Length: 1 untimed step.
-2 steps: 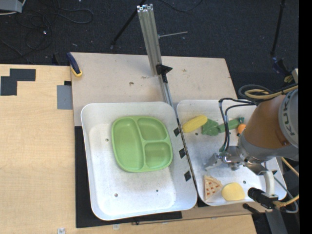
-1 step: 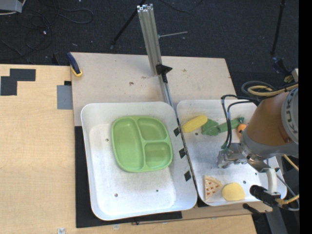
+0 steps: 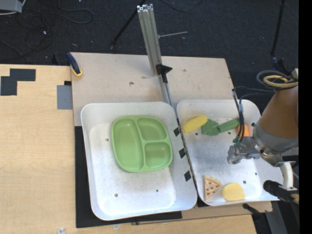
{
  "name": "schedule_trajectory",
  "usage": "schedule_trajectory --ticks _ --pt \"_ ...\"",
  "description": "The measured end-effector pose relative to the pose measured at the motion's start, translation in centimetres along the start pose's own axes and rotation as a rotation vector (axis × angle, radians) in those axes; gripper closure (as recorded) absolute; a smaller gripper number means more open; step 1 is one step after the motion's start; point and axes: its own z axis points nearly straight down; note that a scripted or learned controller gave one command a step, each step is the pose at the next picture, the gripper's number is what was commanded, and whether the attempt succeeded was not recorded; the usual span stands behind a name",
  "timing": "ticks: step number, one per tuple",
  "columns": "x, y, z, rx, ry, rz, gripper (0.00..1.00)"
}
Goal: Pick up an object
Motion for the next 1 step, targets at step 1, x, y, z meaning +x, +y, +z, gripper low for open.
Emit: schedule_trajectory --ticks 1 --pt "0.52 -0.18 -4.44 -0.001 0.001 -0.006 1.00"
